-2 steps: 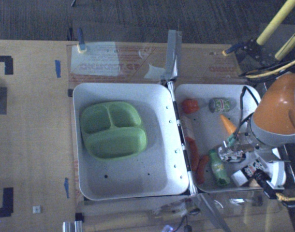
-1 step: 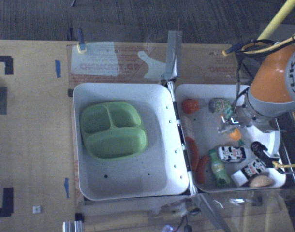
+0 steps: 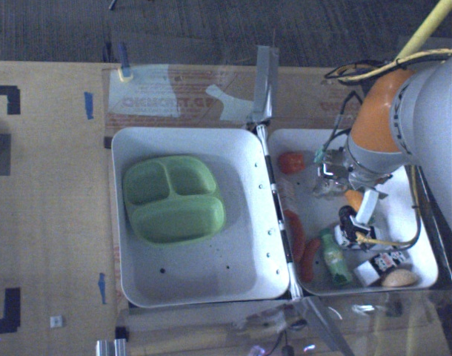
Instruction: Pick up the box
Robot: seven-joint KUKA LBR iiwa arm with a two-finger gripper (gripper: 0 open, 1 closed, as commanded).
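The box (image 3: 382, 265), small and black and white, lies near the front right corner of the right bin (image 3: 309, 141). My gripper (image 3: 327, 175) hangs over the middle of that bin, well behind and to the left of the box and apart from it. The wrist and the orange-banded arm (image 3: 380, 121) hide part of the bin's back right.
A red tomato (image 3: 290, 162) lies at the right bin's back left. Two red peppers (image 3: 294, 227) and a green bottle (image 3: 333, 257) lie along its left and front. A tan roll (image 3: 399, 278) touches the box, and an orange thing (image 3: 353, 197) lies under the wrist. The left bin (image 3: 241, 273) holds a green divided plate (image 3: 173, 198).
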